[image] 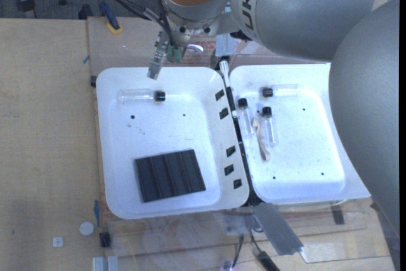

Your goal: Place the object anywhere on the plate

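Observation:
A black ribbed plate (169,175) lies flat in the front part of the left bin (101,155). A clear tube with a black cap (141,96) lies on its side near that bin's back wall. My gripper (155,68) hangs over the back rim of the left bin, just above and slightly right of the tube, and I see nothing held in it. The grey arm and its orange band fill the top and right of the view.
The right bin (336,158) holds three more capped tubes (269,125) and a pale strip (262,144). Black clips (227,132) line the divider between the bins. A blue clamp (112,22) sits on the bench behind the left bin.

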`<state>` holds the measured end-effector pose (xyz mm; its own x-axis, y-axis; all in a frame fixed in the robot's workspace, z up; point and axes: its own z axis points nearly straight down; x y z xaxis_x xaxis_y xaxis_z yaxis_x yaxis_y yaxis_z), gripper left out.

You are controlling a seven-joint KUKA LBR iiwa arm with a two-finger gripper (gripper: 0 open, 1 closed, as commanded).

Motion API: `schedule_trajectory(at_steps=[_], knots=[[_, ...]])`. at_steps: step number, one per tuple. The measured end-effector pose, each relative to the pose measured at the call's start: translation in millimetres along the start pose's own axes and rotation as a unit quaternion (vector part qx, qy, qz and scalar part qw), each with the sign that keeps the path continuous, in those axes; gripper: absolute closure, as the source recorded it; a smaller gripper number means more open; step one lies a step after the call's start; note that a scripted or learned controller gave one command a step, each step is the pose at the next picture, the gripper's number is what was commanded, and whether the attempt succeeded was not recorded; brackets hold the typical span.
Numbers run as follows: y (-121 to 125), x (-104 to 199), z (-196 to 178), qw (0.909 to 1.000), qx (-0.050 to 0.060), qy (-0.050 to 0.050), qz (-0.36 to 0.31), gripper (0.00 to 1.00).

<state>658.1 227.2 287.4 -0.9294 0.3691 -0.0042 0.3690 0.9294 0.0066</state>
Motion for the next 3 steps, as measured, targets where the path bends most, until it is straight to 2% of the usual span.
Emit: schedule_trajectory(at_steps=[1, 2, 3], knots=[[0, 0, 0, 1.0000, 0.000, 0.000, 0.000, 0.00], [1, -1, -12, 1.0000, -0.003, -0.002, 0.001, 1.00], [-1, 1, 24, 0.9983, 0.003, 0.002, -0.059, 1.00]])
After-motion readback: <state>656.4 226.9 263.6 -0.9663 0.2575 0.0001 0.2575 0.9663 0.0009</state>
